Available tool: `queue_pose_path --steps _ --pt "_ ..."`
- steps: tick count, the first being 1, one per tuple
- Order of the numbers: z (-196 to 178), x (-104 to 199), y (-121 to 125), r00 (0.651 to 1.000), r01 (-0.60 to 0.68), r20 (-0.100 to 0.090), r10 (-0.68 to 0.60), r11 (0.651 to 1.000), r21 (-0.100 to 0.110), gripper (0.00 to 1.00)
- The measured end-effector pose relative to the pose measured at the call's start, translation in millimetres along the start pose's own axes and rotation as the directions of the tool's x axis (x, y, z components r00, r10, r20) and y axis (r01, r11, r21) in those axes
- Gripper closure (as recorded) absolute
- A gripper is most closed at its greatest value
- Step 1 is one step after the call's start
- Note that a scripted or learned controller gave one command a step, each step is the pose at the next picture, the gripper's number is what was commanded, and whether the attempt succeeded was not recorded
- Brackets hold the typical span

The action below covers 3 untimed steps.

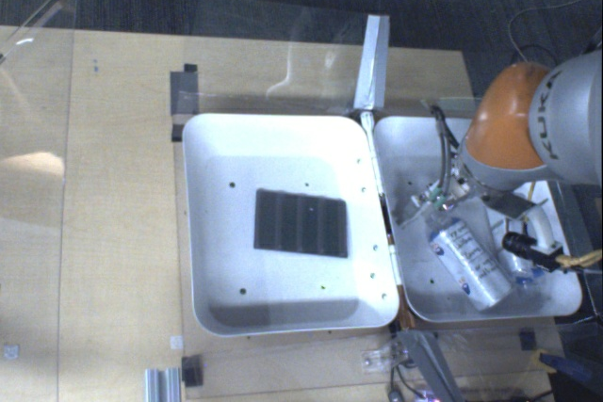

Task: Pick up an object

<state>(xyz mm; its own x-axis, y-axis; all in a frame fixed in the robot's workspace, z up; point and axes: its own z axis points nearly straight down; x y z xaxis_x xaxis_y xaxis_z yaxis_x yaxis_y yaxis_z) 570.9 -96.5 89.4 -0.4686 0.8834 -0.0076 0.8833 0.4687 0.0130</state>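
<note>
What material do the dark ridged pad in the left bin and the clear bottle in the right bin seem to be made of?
The dark ridged pad looks like matte black rubber or foam: it shows no shine, and its parallel grooves look moulded. The clear bottle looks like thin transparent plastic, because the bin shows through it and it carries small glints; glass cannot be ruled out.

Left bin open; right bin seemingly crowded.
</note>
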Motion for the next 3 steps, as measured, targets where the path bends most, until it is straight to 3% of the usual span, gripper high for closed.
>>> queue_pose_path --steps 1,2,3 --pt "3.3 -42.1 77.4 0.998 -0.06 -0.004 0.06 0.998 0.008 0.0" --pt "-30.7 -19.5 8.9 0.998 0.069 -0.005 -0.069 0.998 0.007 0.0" --pt "-0.8 -1.8 -32.7 0.986 0.168 0.001 -0.168 0.986 0.0 0.0"
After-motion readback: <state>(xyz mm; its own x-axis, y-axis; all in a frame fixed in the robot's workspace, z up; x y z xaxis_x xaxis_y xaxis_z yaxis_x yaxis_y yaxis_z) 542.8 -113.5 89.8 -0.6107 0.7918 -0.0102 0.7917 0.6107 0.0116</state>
